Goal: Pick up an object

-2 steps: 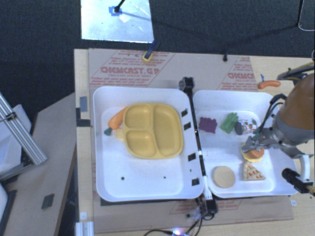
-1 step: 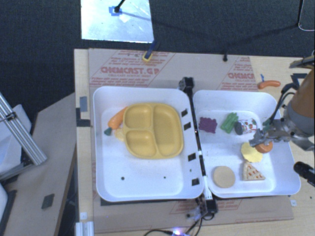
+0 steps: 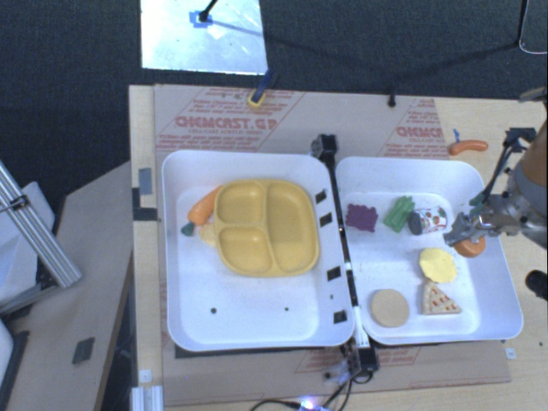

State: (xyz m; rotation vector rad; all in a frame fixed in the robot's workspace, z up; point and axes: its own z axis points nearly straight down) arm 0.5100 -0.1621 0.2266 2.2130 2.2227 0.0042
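An orange piece (image 3: pixel 470 247) lies at the right bin's (image 3: pixel 492 315) right wall, under the gripper (image 3: pixel 465 229); jaws' state unclear. Nearby: can (image 3: pixel 427 222), green piece (image 3: pixel 398 212), purple piece (image 3: pixel 361 217), yellow piece (image 3: pixel 437 265), cookie (image 3: pixel 390 307), pizza slice (image 3: pixel 440 300). Left bin (image 3: pixel 184 315) holds a yellow tray (image 3: pixel 261 227) and carrot (image 3: pixel 203 206).

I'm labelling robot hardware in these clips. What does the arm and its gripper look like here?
At the view's right edge, the arm shows a grey body with an orange-tan band. Its gripper is dark grey metal, blocky and mechanical. A thin dark cable or rod runs up beside it.
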